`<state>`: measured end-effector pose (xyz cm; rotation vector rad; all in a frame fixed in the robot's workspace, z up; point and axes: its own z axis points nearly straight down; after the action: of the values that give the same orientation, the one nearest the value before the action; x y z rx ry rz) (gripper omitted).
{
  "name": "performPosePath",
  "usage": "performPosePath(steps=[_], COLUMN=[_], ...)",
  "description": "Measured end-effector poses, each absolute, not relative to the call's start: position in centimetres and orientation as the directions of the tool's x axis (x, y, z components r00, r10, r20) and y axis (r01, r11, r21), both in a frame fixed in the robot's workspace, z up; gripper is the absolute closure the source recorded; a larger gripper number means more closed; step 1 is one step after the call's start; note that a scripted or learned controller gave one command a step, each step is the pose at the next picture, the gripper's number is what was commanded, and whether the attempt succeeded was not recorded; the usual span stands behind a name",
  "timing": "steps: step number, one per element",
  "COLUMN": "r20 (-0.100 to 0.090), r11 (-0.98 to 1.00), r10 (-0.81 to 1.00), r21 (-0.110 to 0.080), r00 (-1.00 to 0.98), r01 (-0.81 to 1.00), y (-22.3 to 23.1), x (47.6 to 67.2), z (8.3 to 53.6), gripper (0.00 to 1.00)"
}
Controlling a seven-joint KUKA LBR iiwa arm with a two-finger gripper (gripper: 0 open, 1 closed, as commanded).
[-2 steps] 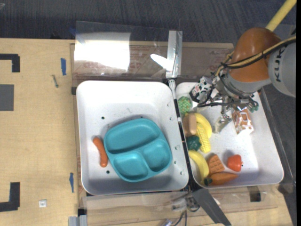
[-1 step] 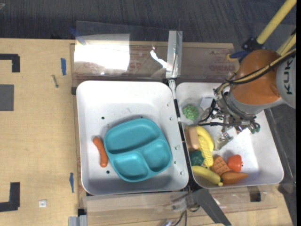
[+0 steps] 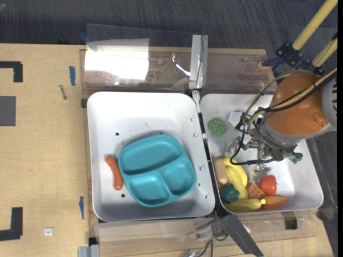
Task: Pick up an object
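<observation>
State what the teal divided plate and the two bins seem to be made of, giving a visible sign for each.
Teal divided plate: likely moulded plastic, with its uniform colour and soft sheen. Left bin and right bin: probably plastic or enamelled metal, smooth white with rounded corners; the view leaves that open.

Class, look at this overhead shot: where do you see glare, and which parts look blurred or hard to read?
Camera view: strong glare whitens the clear panel behind the left bin; the arm's orange band looks soft and slightly blurred; the tool is a dark tangle of cables, its details unreadable; the teal tray is evenly lit and sharp.
</observation>
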<state>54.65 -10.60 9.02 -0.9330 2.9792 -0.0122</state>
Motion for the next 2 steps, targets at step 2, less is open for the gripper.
performPosePath(steps=[2], r20=[-0.006], r11=[0.913], r10=[-0.409], r21=[-0.001], r00=[-0.913], r01=[-0.409], y=[-9.6], x=[55.5], z=[11.3], gripper=[1.0])
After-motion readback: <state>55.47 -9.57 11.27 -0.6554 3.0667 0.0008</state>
